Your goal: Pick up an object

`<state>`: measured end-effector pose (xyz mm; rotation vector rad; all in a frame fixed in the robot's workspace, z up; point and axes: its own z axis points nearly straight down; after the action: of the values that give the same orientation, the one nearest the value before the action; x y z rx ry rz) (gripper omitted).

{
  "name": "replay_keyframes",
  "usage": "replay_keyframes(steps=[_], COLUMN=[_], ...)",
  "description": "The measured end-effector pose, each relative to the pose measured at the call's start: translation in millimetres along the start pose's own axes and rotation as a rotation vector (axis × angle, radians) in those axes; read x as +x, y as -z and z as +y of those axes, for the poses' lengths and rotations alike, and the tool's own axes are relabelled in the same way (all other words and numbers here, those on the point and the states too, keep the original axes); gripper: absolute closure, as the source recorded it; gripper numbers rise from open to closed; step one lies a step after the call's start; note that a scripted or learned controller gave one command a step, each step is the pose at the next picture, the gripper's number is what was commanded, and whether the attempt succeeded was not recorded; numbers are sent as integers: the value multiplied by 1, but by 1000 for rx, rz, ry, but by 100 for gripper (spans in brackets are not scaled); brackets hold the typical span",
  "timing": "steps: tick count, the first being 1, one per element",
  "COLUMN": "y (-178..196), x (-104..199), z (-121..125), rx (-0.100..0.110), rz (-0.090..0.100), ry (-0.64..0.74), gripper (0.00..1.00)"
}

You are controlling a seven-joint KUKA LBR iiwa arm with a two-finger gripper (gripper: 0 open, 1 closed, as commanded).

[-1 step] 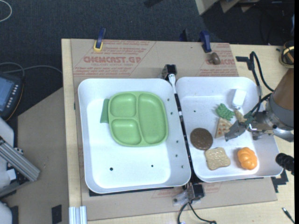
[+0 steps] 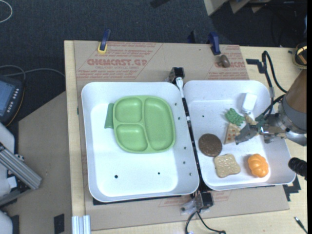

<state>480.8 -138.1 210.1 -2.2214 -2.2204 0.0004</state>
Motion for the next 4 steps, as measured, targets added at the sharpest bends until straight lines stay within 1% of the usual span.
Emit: replay_keyframes(steps=[1, 2, 3, 4], y=[-63, -107, -124, -112], x=[2, 1, 1, 1], z=[-5, -10, -9, -7], rx=[8, 5, 0, -7], rz=[3, 3, 3, 2], ry=[0, 0, 0, -1], gripper=[0, 0, 0, 100])
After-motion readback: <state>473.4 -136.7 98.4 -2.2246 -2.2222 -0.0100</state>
